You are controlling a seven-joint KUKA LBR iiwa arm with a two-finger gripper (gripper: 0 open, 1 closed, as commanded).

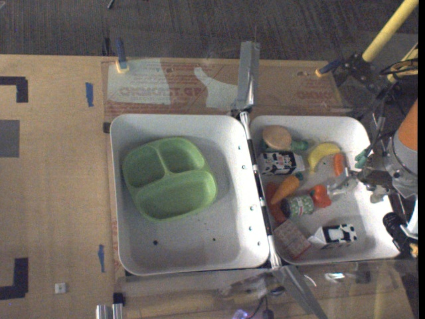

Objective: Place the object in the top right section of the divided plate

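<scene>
The plate (pixel 170 178) is green with three sections, lying in the left bin (pixel 192 244). Two white bins sit on the bench (pixel 53 198); the right bin (pixel 358 128) holds two cow-print cartons, one banana (pixel 323 154) and one carrot (pixel 285 188). The hand (pixel 345 178) hangs over the right bin; whether it is clenched I cannot tell

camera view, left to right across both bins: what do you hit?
Green plate → bin divider → carrot → banana → milk carton → gripper at the right bin's edge.
</scene>
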